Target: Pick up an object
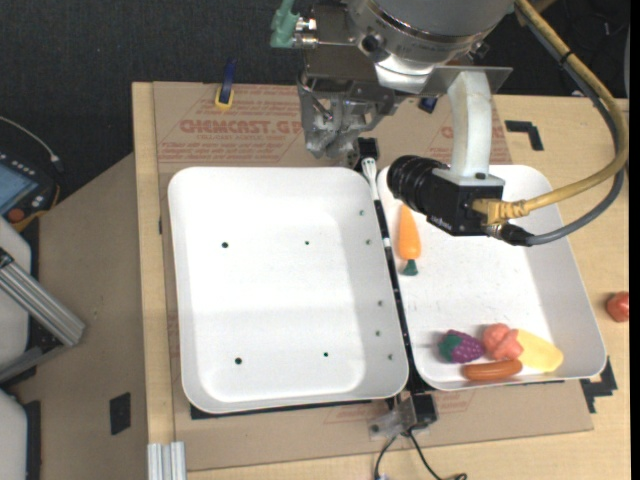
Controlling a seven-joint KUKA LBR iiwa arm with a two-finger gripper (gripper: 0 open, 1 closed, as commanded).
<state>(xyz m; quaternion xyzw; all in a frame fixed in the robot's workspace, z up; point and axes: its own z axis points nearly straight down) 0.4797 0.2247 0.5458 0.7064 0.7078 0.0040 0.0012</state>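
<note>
My gripper (335,131) hangs over the cardboard just behind the back edge of the left bin (200,268), near the divide between the two bins. The right bin (560,268) holds an orange carrot (408,232) with a green tip near its back left. A cluster lies at its front: purple grapes (461,347), a pink-orange fruit (503,340), a yellow piece (541,353) and a red sausage (490,371). The gripper is well behind and left of all of them, and nothing shows in it.
A black cylinder (437,195) on a white bracket with a yellow cable juts over the back of the right bin, just above the carrot. A small orange object (620,307) lies outside the bins at the far right. A blue-yellow clip (226,87) sits on the cardboard's back edge.
</note>
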